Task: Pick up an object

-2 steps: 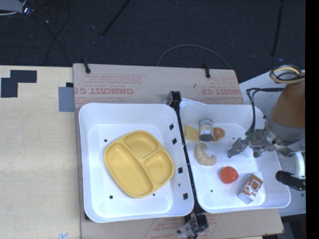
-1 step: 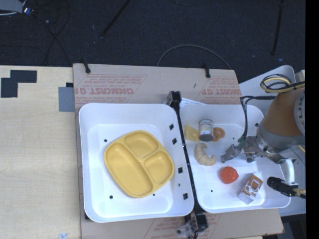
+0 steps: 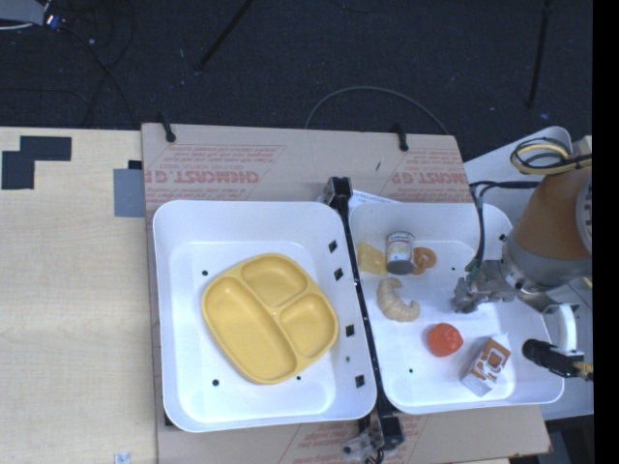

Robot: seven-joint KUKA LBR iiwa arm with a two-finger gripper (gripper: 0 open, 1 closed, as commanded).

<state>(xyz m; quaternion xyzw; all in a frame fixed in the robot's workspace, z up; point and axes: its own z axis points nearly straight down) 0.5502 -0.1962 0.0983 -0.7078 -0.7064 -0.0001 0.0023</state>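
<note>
Two white bins sit side by side on the surface. The left bin (image 3: 174, 259) holds a yellow plate (image 3: 269, 315) with three sections, lying flat in the middle.

The right bin (image 3: 426, 394) holds the small things. A little can (image 3: 399, 251) stands near the far edge of the bin, with a yellow piece (image 3: 370, 257) just beside it on the left and a small orange-brown piece (image 3: 424, 258) on its right. A pale curved croissant (image 3: 397, 301) lies near the middle. A red ball (image 3: 445, 339) lies closer to the near edge, and a small brown and white box (image 3: 486, 363) lies tilted near the near right corner.

The arm (image 3: 551, 225) comes in from the right. Its pincer (image 3: 471, 293) is low over the right bin, between the can and the red ball, and apart from both. I cannot tell if the pincer is spread or closed, and nothing can be seen in it.
</note>
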